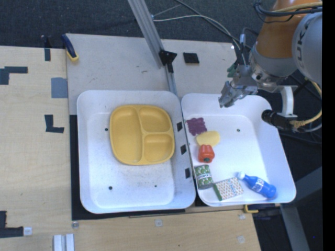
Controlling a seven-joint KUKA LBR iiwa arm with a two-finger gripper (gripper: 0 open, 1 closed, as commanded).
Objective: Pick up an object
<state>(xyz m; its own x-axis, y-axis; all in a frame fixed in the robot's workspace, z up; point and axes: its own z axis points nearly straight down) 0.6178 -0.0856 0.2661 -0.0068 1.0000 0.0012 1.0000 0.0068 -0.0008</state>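
- Hand [229,99] hangs over the upper edge of the right bin [272,156], pointing down and a little to the left; I cannot tell how it is set, and nothing shows in it.
- Behind it the arm [282,35] comes in from the upper right, its orange band bulging above the grey wrist, with dark cables looping around it.
- On the left, the wooden worktop [31,156] carries dark tape marks.
- Next, the left bin [94,187] holds a yellow divided plate [141,134], which lies flat in its upper middle part.
- A slanted metal bar [144,20] runs down from the top toward the gap between the two bins.
- In the right bin, along its left side, lie a purple piece [197,125], just below it a yellow piece [208,138], then a red pepper-like toy [206,153] touching the yellow one.
- Lower down sits a small green packet [203,176], and beside it a speckled flat packet [229,187].
- At the lower right of that bin a blue bottle [259,185] lies on its side, white cap toward the packets.
- All these things lie well apart from the hand, lower in the bin.
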